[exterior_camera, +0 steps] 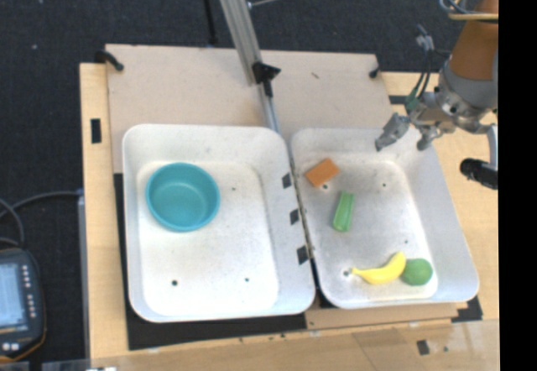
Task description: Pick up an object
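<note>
My gripper (409, 133) hangs above the far right corner of the right bin (445, 218), its two fingers spread open with nothing between them. In that bin lie an orange block (321, 172) near the far left, a green cylinder (342, 211) in the middle, and a yellow banana (379, 270) beside a green ball (417, 271) at the near right. All of them sit well to the left of or nearer than the gripper. A teal bowl (183, 196) rests in the left bin (252, 277).
A slanted metal pole (241, 25) rises from the back of the bench between the bins. The grey arm with its orange band (475, 50) stands at the right edge. A small screen device (17, 290) sits at the lower left, off the bench.
</note>
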